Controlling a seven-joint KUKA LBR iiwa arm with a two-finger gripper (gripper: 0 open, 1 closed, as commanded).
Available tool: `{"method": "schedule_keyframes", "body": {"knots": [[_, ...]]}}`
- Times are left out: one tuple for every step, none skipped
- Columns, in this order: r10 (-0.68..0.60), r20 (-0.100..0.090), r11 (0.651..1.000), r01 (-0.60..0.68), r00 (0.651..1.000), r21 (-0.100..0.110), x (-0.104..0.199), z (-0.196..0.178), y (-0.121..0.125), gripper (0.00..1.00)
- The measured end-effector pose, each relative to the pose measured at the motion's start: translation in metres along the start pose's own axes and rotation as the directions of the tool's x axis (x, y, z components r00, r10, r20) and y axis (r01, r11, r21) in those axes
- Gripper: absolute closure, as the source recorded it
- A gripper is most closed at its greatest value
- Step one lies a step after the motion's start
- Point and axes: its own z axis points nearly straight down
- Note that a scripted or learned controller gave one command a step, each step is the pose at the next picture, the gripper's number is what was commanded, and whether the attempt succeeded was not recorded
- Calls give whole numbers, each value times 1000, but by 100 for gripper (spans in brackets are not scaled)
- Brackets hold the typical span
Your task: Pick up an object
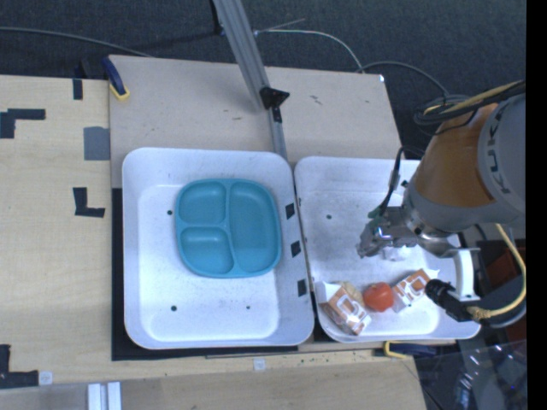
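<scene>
Along the front wall of the right bin (342, 186) lie three small objects: a tan and white wrapped item (346, 307), a red-orange ball (379, 296) and an orange and white packet (413, 286). My gripper (381, 239) hangs over the middle of that bin, a little behind and above the ball, at the end of the grey arm with its orange band (453, 173). None of the objects touches the gripper.
The left bin (149, 314) holds a teal divided plate (229, 227). A metal pole (244, 37) slants in from the back toward the seam between the bins. Cables run across the dark floor at the back and right.
</scene>
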Motion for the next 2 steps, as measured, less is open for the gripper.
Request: {"method": "schedule_keyframes", "body": {"knots": [[-1,0,1000,1,1000,-2,4,-62,-1,100],[-1,1,1000,1,1000,-1,4,-110,0,100]]}}
